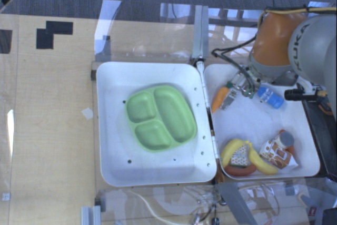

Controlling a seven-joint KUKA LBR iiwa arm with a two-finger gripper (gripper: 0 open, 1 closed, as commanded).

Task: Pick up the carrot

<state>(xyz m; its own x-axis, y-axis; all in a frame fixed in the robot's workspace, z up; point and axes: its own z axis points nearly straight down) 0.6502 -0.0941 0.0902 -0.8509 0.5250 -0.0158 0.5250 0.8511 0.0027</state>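
The pincer (235,93) is hovering over the right bin (310,166), just at 3 o'clock of the carrot (219,97); its grip perhaps narrow, I cannot tell.

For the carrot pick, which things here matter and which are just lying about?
In the job: carrot, pincer, right bin.
Lying about: green plate in left bin, blue bottle, banana, snack packet.
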